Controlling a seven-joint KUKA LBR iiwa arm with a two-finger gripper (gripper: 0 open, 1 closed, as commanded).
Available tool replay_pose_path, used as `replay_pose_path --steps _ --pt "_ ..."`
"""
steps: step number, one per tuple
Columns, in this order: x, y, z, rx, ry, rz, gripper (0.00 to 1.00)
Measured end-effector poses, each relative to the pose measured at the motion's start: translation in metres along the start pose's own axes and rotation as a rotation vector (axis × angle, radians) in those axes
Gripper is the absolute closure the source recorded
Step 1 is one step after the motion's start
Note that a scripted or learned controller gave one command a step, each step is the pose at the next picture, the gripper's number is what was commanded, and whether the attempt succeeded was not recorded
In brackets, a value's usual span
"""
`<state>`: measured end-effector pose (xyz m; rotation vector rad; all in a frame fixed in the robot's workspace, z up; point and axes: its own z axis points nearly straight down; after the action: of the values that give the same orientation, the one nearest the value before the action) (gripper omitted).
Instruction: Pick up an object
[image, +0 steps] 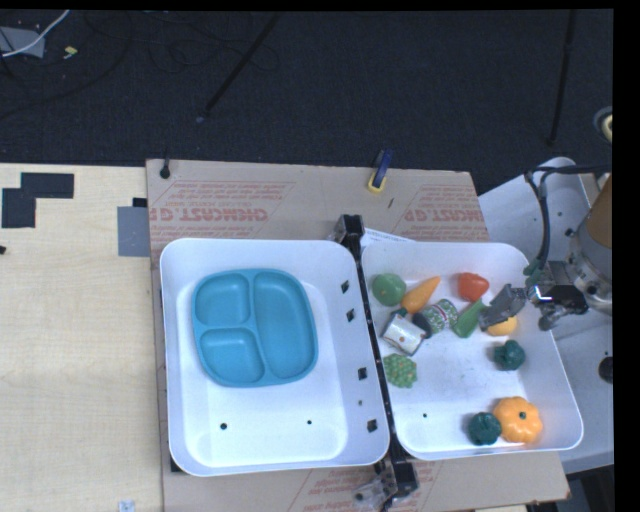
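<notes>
**Gripper low over the crowded right bin**

From the camera above the bench, we see the two-finger gripper (515, 305) reaching in from the right, down among the toys near the far right corner of the shallow white right-hand bin (570, 400). We cannot tell how its fingers stand. A small yellow toy piece (503, 325) lies right at its tip, touching or just under it, and a green oblong toy (468, 319) sits just beside on the left.

Further left we pick out a round green toy vegetable (389, 290), an orange carrot-shaped toy (421, 292), a red toy pepper (472, 286), a small dark can (437, 317), a white cup on its side (402, 334) and a bumpy green toy (400, 371). Nearer the front sit an orange toy pumpkin (519, 419) and two dark teal lumps (485, 428) (509, 354).

The left white bin (180, 400) carries a blue three-compartment plate (253, 327).
</notes>
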<state>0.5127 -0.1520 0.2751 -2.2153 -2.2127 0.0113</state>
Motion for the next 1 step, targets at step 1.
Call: replay_pose_path --steps 1 --pt "-0.0002 0.0017 -0.0054 -0.011 -0.002 -0.002 0.0"
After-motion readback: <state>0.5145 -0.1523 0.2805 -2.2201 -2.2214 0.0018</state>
